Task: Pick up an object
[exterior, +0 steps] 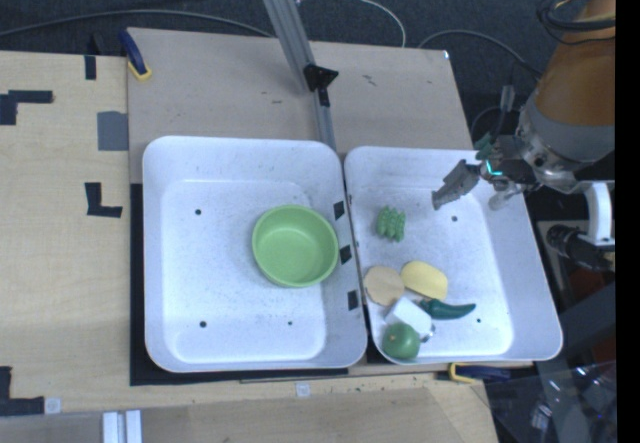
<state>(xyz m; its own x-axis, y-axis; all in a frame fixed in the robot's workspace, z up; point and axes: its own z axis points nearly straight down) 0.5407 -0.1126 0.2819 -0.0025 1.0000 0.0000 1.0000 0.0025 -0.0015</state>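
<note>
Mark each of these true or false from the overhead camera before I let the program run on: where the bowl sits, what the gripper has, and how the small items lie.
1. The round green plastic bowl sits in the left white bin. True.
2. The gripper holds the small bumpy green toy. False: the toy lies on the floor of the right white bin, apart from the gripper.
3. The yellow rounded piece lies in the right bin. True.
4. The dark green pepper-shaped toy lies inside the bowl. False: it lies in the right bin, beside the yellow piece.
</note>
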